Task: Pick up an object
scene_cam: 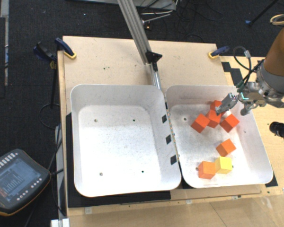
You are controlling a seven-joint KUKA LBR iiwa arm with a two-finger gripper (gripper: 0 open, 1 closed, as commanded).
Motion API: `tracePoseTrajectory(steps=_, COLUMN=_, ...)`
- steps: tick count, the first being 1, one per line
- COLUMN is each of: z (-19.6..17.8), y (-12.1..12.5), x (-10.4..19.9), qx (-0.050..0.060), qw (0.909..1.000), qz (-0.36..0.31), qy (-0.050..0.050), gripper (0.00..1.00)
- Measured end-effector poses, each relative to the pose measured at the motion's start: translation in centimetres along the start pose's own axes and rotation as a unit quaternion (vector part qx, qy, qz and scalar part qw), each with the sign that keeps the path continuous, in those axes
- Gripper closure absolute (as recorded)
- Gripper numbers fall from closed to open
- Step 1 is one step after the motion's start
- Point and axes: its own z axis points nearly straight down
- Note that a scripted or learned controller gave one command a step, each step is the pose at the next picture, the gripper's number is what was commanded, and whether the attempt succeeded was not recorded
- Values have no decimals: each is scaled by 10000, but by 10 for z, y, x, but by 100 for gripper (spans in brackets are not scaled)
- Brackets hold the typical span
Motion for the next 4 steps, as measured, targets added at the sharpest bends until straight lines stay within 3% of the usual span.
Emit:
tracePoseTrajectory(steps=1, z=-2, y=1, x=0, qx=-19, qw=10000, qz=0, qy=-6, gripper=0)
tracePoseTrajectory(steps=3, z=106, y=8, x=-6, qx=3, qw=10000, qz=10, qy=-2, gripper=0)
tracePoseTrajectory(steps=4, z=118, y=14, x=-7, qx=-118, qw=9999, qz=-7, qy=-31, gripper=0)
